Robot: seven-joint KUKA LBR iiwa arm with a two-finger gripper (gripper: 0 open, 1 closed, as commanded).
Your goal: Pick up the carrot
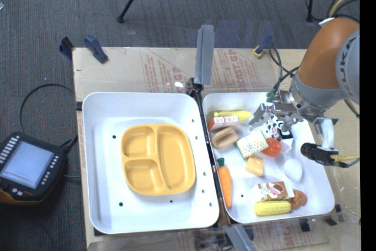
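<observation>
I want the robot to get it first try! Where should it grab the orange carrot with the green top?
Probably mid-body on the orange carrot with the green top, gripper descending from above, closing across its narrow width. It lies flat lengthwise against the right white bin's left wall, so that side looks tight.

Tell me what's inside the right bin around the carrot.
The carrot lies at the right bin's left wall, apart from a bread roll and corn cob. Items under the gripper are partly covered.

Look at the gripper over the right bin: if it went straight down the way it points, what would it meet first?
Probably the black-and-white spotted toy and red tomato under the gripper, not the carrot; depth is unclear from this slant.
</observation>
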